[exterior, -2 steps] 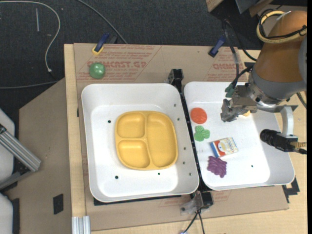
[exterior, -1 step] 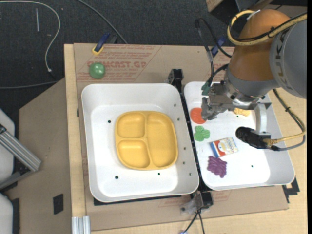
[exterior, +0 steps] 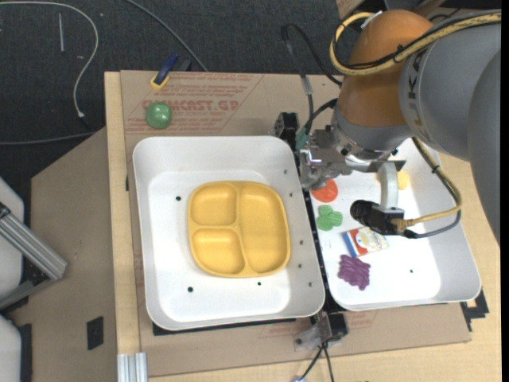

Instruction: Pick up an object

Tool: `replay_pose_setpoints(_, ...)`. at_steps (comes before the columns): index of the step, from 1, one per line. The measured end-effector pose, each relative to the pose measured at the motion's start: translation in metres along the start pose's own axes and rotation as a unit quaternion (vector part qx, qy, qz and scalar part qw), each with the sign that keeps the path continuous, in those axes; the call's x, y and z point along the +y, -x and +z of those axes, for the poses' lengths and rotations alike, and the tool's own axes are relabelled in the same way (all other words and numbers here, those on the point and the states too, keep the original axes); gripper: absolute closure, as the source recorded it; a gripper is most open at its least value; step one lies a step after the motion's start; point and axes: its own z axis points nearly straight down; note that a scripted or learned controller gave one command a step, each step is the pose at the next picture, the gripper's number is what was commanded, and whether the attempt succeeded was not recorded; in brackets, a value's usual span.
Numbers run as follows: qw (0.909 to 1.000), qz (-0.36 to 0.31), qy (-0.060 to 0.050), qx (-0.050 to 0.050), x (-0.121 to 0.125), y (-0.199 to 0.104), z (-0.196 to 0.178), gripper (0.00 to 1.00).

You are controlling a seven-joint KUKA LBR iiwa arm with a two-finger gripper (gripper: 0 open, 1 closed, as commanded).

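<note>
Over the right bin's (exterior: 445,289) left edge, my gripper (exterior: 322,165) hangs just above the orange piece (exterior: 324,190), green piece (exterior: 328,216) next toward the surface's front edge, purple grapes (exterior: 354,270) further front; open or closed, can't tell.

Yellow plate (exterior: 238,229), purple grapes (exterior: 354,270)
</note>
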Motion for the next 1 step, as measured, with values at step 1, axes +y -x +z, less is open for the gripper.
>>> replay_pose_setpoints(1,1.0,-0.001,0.001,0.001,0.0137,-0.0528,-0.0072,1.0)
